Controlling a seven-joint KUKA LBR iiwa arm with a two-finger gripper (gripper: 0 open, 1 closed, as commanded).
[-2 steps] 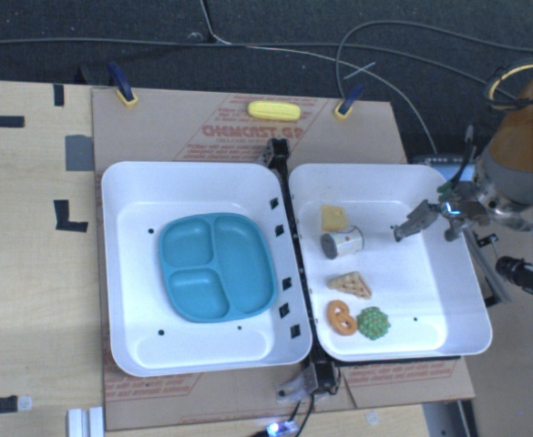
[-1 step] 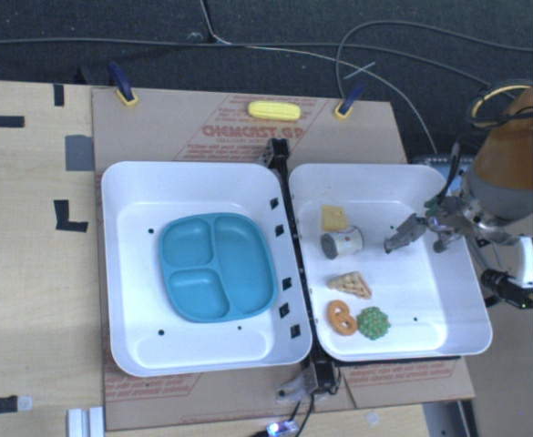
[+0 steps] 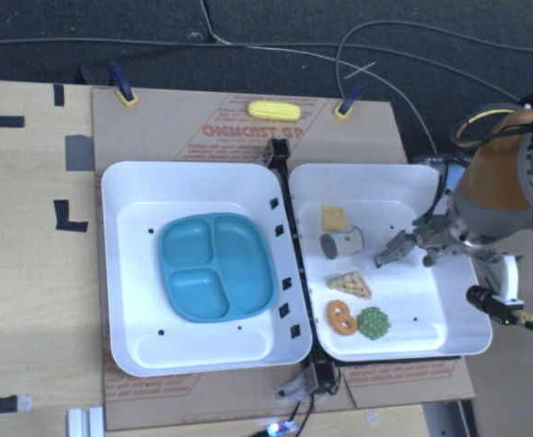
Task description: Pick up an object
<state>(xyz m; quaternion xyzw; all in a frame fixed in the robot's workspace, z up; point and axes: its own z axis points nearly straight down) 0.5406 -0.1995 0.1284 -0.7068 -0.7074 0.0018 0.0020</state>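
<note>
The right bin (image 3: 430,186) holds several small items. A yellow block (image 3: 333,218) lies at the upper left, with a grey-and-white can (image 3: 343,242) on its side just below it. Further down are a tan wedge (image 3: 350,285), an orange pretzel (image 3: 341,317) and a green broccoli piece (image 3: 374,322). My gripper (image 3: 409,254) hangs over the middle right of this bin, right of the can and apart from it. Its fingers are spread open with nothing between them.
A blue divided plate (image 3: 218,267) lies in the left bin (image 3: 129,185). A yellow banana-like toy (image 3: 273,110) rests on the cardboard behind the bins. Two clamps (image 3: 121,86) hold the cardboard's far edge, and cables run across the dark floor behind.
</note>
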